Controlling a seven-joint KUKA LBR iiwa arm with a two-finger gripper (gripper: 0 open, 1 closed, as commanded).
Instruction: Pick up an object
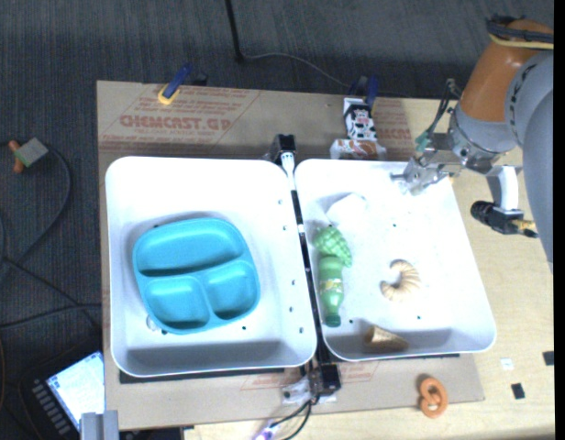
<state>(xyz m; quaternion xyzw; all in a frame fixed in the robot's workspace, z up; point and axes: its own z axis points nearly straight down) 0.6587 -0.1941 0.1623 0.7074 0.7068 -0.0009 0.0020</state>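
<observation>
Left bin (117,246), blue tray (195,273), right bin (457,273), croissant (402,280)

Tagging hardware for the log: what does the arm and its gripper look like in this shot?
The arm is grey with a broad orange band above the wrist. Below that, a grey metallic wrist carries a small silvery gripper of bare metal. A teal-green spot, perhaps a cable or fitting, shows at the wrist. A black-and-white part juts out beside the arm.
</observation>
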